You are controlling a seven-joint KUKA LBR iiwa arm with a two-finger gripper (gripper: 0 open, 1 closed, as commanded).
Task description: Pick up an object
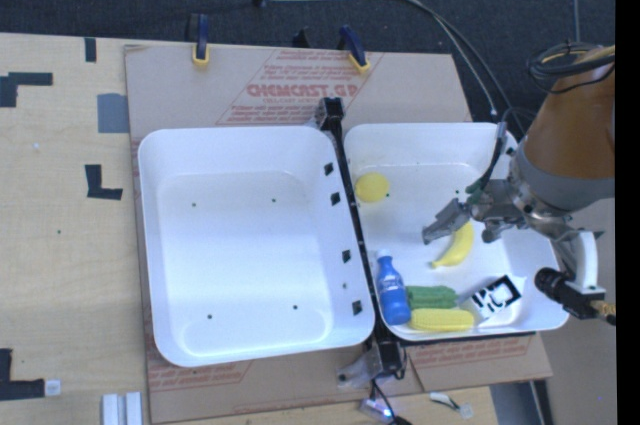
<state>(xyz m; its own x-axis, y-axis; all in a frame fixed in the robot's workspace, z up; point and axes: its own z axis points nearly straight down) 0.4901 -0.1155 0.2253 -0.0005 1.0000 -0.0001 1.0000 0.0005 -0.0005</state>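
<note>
From the camera above the tabletop (60, 213), I reach in from the right, my grey arm with its orange band (570, 128) over the right bin (420, 148). My jaws (462, 217) hang low over the middle of that bin, and they stand spread apart, one grey finger (440, 225) reaching left and the other just to its right. Nothing sits between them.

The banana (455, 246) lies just below my jaws, tilted, its upper end close under my fingers; I cannot tell whether it touches them. The yellow ball (372, 188) rests to my left, near the divider between the bins, well apart from my jaws. Along the near wall of the right bin lie the blue bottle (391, 290), the green object (432, 296) beside it and the corn cob (442, 319) just in front of that. A black and white block (496, 295) sits to their right, near the bin's corner.

The left bin (160, 163) stands alongside, touching the right one at the black clips.
</note>
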